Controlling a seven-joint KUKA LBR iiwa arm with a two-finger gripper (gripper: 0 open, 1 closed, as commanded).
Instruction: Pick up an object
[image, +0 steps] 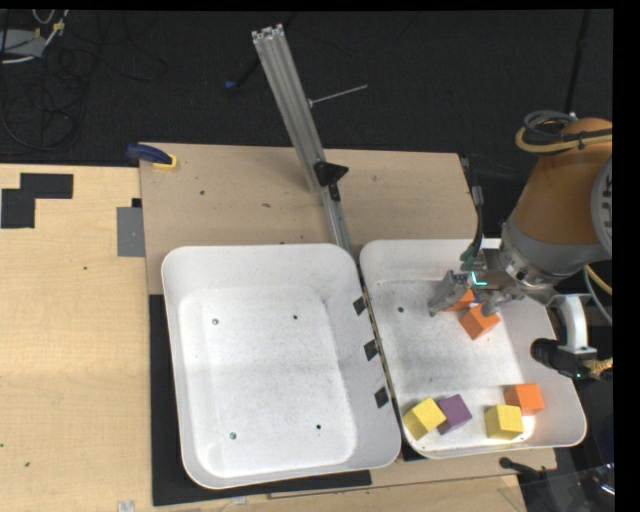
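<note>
In the right bin (400, 265), my gripper (468, 300) hangs over the upper middle, and it is open. One grey finger (442, 298) splays out to the left. An orange block (479, 321) lies just below and right of that finger, under the gripper, partly covered by it. I cannot tell whether anything touches the block. Along the bin's front edge lie a yellow block (424, 416), a purple block (455, 410), a second yellow block (503, 421) and another orange block (526, 398).
The left bin (200, 270) sits beside the right one, their rims meeting at black clips (370, 350). A slanted metal rail (300, 120) rises behind the bins. The arm's orange band (560, 200) looms over the right bin's far right side.
</note>
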